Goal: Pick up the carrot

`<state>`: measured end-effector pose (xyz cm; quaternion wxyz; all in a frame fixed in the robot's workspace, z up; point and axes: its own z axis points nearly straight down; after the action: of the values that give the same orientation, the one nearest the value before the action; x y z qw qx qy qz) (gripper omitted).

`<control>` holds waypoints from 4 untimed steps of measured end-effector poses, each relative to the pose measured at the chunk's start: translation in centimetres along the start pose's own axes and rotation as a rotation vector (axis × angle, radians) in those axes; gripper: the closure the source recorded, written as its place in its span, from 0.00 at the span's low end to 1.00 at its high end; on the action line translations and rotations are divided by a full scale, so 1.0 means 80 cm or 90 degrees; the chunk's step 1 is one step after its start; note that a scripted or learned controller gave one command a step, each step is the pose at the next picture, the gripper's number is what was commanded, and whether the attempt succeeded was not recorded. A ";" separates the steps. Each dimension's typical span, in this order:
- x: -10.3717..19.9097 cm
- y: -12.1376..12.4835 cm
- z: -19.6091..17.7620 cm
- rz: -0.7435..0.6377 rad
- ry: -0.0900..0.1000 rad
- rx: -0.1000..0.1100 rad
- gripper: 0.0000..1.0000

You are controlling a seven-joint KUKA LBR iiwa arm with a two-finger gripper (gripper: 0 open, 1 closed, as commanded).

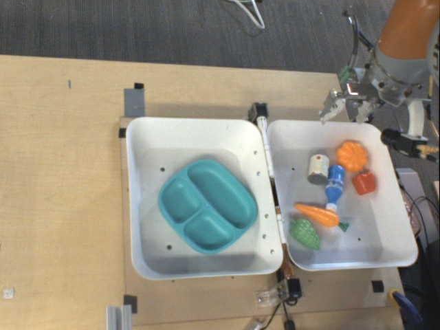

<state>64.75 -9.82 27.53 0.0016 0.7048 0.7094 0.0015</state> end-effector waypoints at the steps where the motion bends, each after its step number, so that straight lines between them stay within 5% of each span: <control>1: -0.072 -0.092 0.059 0.029 -0.001 -0.001 0.00; 2: -0.080 -0.151 0.181 0.016 -0.001 -0.002 0.00; 3: -0.004 -0.181 0.229 -0.052 -0.002 -0.010 0.00; 4: -0.003 -0.176 0.213 -0.053 -0.003 -0.017 1.00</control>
<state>50.77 -10.17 10.45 0.0124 0.6744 0.7382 0.0093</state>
